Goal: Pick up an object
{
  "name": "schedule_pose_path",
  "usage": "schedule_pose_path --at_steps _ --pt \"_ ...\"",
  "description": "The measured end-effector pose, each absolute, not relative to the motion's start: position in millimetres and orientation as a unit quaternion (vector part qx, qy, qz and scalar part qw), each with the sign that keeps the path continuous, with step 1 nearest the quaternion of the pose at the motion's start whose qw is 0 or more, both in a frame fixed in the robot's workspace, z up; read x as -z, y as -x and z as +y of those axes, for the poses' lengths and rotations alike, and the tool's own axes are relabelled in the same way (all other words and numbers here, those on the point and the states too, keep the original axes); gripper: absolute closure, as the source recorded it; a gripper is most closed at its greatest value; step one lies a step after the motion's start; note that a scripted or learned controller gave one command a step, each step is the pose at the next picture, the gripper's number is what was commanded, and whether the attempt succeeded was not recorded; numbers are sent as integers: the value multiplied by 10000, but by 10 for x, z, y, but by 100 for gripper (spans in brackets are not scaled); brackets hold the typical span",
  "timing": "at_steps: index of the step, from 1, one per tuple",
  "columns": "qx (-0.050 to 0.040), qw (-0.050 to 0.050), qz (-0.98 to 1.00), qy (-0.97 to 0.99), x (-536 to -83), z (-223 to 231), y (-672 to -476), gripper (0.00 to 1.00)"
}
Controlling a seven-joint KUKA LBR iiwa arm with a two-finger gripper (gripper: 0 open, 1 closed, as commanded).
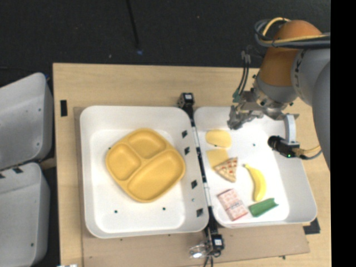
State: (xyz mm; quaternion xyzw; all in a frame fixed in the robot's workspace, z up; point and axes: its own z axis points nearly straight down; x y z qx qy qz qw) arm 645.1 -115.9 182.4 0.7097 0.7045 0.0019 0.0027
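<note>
Gripper (236, 119) poised at right bin (300, 196) back edge, near chip (218, 138) (finger state: cannot tell); descend centred, clear of wall.

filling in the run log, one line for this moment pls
gripper above right bin | near yellow piece | nothing seen held | yellow tray in left bin

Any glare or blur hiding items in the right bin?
Camera view: soft overall; right bin floor is bright but not washed out; banana and pizza slice read clearly; end effector is dim and blurred, casting little shadow.
</note>
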Motion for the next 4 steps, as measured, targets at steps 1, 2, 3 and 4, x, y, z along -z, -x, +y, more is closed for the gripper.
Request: schedule_pose_path --at_steps 1,2,3,4 --pt "-21 32 7069 -7073 -2372 -1174 -6466 100" --pt "12 4 7054 -7088 -2013 -1187 -6465 100" --pt "-12 8 7094 -7048 -2175 -740 -6482 100" --pt "-12 6 7097 -7045 -2229 -187 -6542 100"
